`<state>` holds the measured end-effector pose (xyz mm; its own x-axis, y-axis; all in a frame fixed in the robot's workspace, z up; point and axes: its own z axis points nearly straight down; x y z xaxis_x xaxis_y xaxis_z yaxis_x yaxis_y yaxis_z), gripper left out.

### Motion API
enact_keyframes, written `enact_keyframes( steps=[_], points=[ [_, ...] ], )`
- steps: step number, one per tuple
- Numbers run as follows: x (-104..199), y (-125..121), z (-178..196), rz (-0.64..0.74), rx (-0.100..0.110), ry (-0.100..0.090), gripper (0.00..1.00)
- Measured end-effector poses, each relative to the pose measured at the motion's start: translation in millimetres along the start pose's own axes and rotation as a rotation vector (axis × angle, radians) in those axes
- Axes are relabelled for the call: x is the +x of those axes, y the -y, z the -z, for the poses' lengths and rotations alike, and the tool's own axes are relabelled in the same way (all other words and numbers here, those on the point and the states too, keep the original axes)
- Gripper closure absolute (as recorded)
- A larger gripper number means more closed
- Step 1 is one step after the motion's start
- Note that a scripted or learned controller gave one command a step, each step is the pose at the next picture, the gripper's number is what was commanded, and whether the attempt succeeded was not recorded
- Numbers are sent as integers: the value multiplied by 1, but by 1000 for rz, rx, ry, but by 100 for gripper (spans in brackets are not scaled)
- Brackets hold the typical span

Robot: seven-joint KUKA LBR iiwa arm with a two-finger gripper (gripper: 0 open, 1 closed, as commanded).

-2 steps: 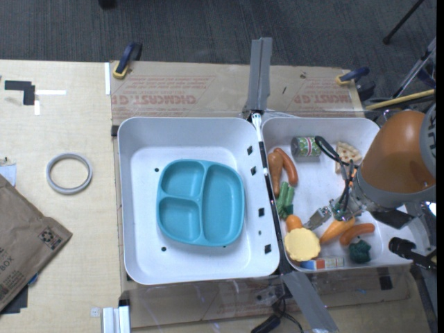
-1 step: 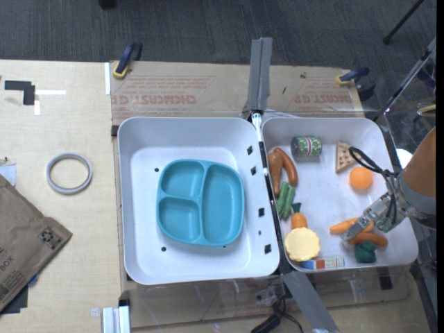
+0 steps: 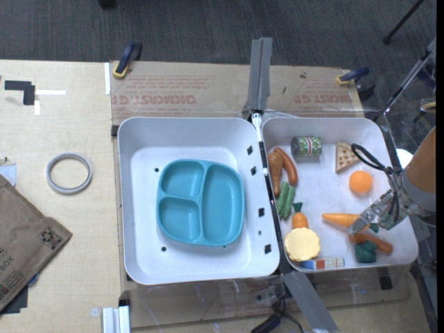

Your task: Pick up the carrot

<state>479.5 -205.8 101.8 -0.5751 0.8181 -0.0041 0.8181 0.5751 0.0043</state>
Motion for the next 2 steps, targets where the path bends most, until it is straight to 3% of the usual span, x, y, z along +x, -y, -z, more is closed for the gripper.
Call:
enact_keyframes(
  steps=[1, 2],
  points=[
    [21, -47, -11, -389, 6, -3, 100],
    [-26, -107, 111, -950, 9, 0, 100]
  ],
)
